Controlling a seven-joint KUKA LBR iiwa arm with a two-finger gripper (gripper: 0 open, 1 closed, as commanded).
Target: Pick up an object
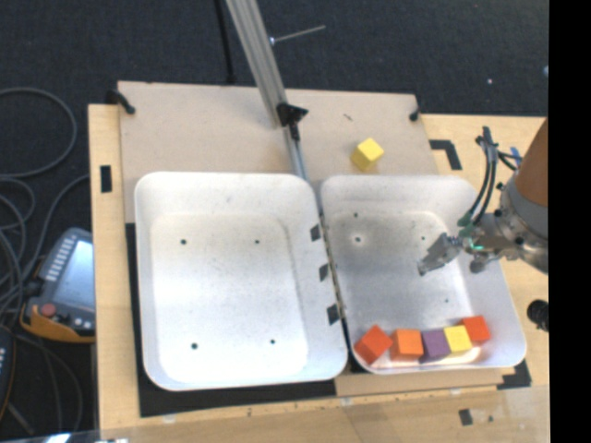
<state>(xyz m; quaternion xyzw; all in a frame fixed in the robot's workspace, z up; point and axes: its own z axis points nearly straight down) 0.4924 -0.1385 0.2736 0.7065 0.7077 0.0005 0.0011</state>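
**Fingers hang above the right bin, blocks lined up nearer the front wall**

The likeliest things to pick are five small blocks lying in a row against the right bin's [480, 197] front wall, below and ahead of the fingers: a red-orange block [374, 342] at the far end from the arm, then an orange block [408, 342], a purple block [434, 343], a yellow block [458, 340] and a second red-orange block [476, 329] closest to the arm. They touch one another side to side, probably because they have slid down the bin's sloped floor and come to rest against the wall. That packing leaves little room for a finger to slip between neighbours, so the end blocks look the easier targets.

The gripper [441, 255] sits over bare bin floor, apart from the row and touching none of the blocks. Nothing is between the fingers. Whether they stand apart or together cannot be told; the view is too small and blurred there.

Farther off, beyond the fingers and outside both bins, a yellow cube [367, 153] rests on the bench [212, 127]. The left bin [148, 247] lies to the far side of the fingers from the arm.
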